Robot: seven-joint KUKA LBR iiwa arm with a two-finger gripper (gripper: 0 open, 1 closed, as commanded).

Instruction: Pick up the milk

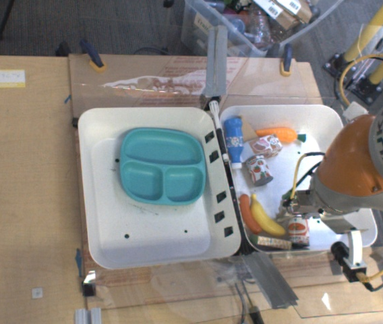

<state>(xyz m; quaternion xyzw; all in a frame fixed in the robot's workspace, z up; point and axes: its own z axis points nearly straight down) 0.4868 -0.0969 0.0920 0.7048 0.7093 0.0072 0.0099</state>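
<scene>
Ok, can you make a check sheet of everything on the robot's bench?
Surface: two shallow white bins on a wooden bench.
Job's things: blue-and-white bottle, probably the milk, lying along the right bin's left wall.
Clutter: teal divided plate; orange carrot; yellow banana; small red-labelled can.
Grippers: gripper low beside the can, apart from the bottle.
Cables: black cable at the wrist.
Surroundings: clear tub of packaging.

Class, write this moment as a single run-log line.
arm: over right bin | end effector: low, by banana | milk: lying by divider, untouched | left bin: teal tray
</scene>
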